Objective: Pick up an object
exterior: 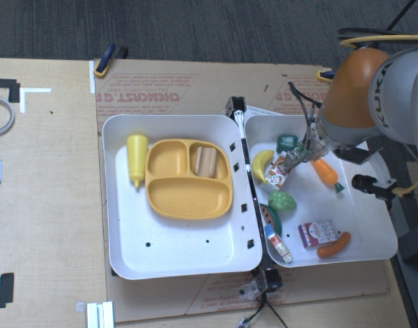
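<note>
White right bin (373, 248) holds the clutter; the gripper (296, 157) sits low over a small packet (277, 171) beside the banana (261, 164). Whether the jaws are closed on it I cannot tell, so the pick looks unfinished. The divider wall is close left; open room lies toward the carrot (325, 171).

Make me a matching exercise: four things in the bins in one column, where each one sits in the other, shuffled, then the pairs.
Things:
1. mustard bottle
2. carrot
3. sausage
4. tan block

Places:
A. near the right bin's front edge
B. in a small compartment of the yellow tray
C. left bin, beside the tray's left side
D. right bin, under the arm

Pairs: 1-C, 2-D, 3-A, 4-B
</note>
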Available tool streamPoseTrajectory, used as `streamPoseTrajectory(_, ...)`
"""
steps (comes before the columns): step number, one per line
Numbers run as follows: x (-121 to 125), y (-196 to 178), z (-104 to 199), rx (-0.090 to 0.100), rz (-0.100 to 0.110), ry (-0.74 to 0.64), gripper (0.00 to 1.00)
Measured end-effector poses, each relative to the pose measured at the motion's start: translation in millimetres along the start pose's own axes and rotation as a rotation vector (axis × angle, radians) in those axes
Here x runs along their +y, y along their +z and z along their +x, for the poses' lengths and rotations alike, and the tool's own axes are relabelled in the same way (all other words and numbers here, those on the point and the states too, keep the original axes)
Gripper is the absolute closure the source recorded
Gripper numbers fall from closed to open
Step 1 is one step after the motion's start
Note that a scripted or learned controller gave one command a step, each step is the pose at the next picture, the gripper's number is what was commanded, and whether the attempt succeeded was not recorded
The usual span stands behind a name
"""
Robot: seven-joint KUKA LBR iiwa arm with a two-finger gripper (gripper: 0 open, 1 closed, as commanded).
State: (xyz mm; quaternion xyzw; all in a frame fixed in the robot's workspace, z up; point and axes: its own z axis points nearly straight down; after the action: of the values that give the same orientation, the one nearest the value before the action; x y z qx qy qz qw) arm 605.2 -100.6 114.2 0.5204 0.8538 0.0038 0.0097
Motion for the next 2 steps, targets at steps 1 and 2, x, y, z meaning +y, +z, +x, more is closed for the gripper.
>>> streamPoseTrajectory(1,-32,16,0,0.013,0.012,-0.352,1.00)
streamPoseTrajectory(2,20,-79,47,0.011,0.013,-0.164,1.00)
